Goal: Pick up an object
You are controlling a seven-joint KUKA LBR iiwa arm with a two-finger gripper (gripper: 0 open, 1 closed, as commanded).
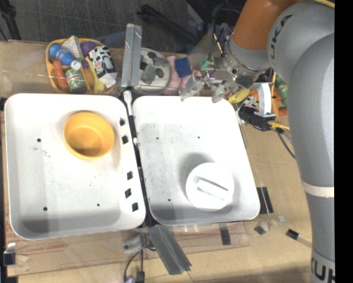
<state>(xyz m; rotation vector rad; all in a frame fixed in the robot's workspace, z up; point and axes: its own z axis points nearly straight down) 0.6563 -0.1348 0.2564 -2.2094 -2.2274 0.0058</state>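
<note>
Arm [300,99] poised above the bins, nothing picked up yet
Gripper [203,90] hangs at the right bin's [164,158] far rim; whether open or clenched I cannot tell. Yellow bowl [89,134] sits in left bin [29,181], white lid [210,186] in right, both ungrasped

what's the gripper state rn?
Gripper: above the far rim of the right bin; open or closed cannot be told.
</note>
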